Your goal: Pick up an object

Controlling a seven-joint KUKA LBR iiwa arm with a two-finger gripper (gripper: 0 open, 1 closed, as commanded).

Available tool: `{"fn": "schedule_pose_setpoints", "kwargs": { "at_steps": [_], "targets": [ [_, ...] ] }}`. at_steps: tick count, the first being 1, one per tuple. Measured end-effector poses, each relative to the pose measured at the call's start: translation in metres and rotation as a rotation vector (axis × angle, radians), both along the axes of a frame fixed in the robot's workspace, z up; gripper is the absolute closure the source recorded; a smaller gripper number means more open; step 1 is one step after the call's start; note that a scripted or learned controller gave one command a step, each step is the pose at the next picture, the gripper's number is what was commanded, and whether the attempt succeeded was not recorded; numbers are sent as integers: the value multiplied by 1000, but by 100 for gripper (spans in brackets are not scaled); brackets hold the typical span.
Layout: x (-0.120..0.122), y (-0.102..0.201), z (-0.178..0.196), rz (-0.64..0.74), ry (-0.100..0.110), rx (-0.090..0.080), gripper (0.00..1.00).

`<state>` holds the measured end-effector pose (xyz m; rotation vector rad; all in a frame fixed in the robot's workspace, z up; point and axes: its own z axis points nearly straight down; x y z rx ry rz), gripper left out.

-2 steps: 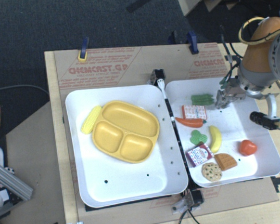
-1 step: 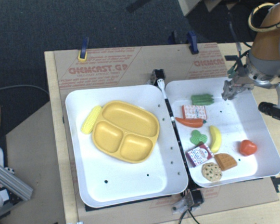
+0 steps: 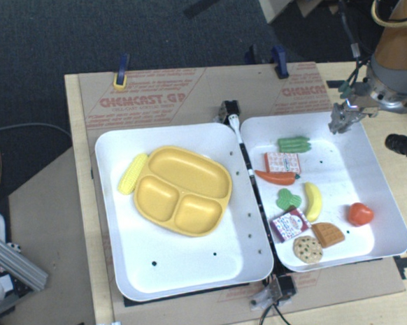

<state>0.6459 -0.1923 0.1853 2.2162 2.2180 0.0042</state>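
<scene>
The right bin [image 3: 373,180] holds several toy foods: a green bean pod [image 3: 294,144], a red-and-white carton [image 3: 283,162], a red chili pepper [image 3: 277,177], a green broccoli piece [image 3: 288,199], a banana [image 3: 312,200], a red tomato [image 3: 360,213], a purple packet [image 3: 289,225], a brown toast piece [image 3: 328,234] and a cookie [image 3: 308,249]. My gripper [image 3: 342,118] hangs over the bin's far right corner, apart from all of them, with nothing seen between its fingers.
The left bin [image 3: 127,255] carries a yellow divided plate [image 3: 183,190] and a corn cob [image 3: 132,173] at the plate's left. A black divider [image 3: 247,169] runs between the bins. Blue clamps [image 3: 279,61] sit at the board's far edge.
</scene>
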Motion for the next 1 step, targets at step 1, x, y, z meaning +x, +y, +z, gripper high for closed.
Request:
{"fn": "schedule_pose_setpoints", "kwargs": {
  "at_steps": [1],
  "targets": [
    [1, 0, 43, 0, 0, 0, 100]
  ]
}}
